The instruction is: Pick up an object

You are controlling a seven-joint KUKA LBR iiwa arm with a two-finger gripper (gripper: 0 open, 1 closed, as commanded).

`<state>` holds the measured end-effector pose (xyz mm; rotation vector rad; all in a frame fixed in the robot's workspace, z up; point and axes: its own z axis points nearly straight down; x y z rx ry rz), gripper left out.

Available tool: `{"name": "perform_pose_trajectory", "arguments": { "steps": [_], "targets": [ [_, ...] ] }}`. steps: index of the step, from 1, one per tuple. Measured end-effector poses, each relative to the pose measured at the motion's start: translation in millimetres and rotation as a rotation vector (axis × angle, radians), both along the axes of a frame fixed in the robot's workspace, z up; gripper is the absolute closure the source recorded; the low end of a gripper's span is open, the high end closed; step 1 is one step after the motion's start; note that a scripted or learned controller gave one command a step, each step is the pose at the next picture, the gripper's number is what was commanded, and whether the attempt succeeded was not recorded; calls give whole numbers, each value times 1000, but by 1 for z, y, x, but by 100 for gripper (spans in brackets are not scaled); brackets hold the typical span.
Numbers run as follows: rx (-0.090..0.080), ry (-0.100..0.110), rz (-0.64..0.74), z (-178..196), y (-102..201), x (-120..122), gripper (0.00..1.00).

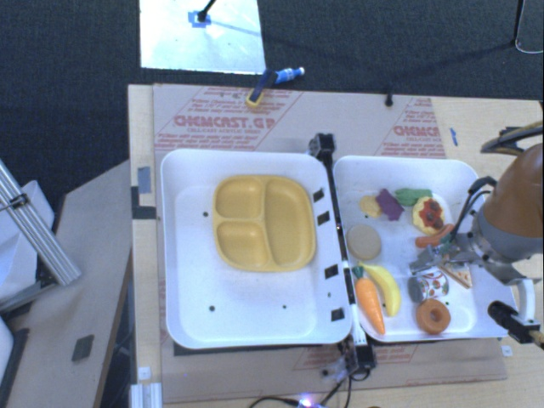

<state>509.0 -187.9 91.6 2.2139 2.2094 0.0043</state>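
Observation:
The right bin (399, 164) holds several toy foods: a carrot (369, 304), a banana (387, 286), an orange donut (433, 316), a tan disc (365, 241), a purple piece (389, 203), a green piece (411, 196), a yellow round with red topping (429, 213), a red sausage (433, 238), a small can (427, 287) and a pizza slice (460, 274). My gripper (435, 262) hangs low over the bin's right half, between the sausage and the can, with the pizza slice just to its right. Nothing shows clearly in its grasp.
The left bin (195, 313) bears a yellow divided plate (263, 222). A black divider (333, 228) runs between the bins. A blue and yellow marker (274, 78) lies behind on the bench. A metal frame (34, 236) stands at the far left.

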Motion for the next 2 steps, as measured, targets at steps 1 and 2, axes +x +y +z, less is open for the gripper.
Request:
{"name": "perform_pose_trajectory", "arguments": {
  "steps": [1, 2],
  "targets": [
    [-12, -15, -1, 13, -4, 3, 100],
    [6, 5, 7, 69, 6, 3, 100]
  ]
}}
